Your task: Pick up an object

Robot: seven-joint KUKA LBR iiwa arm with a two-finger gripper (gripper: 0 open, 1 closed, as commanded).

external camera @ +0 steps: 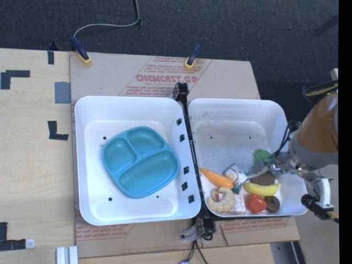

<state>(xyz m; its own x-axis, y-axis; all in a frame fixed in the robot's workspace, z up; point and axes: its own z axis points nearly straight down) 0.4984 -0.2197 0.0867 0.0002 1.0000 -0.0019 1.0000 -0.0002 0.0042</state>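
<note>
My gripper (270, 172), grip state unclear, hangs at the banana's (263, 188) twelve o'clock, placed for picking from the toy-food pile.

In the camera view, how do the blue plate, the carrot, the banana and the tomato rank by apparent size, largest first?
1. blue plate, by far the largest
2. and 3. banana and carrot look about alike, so I do not rank them
4. tomato

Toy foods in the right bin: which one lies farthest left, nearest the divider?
The orange carrot. It lies left of the banana and red tomato, pointing toward the divider.
</note>
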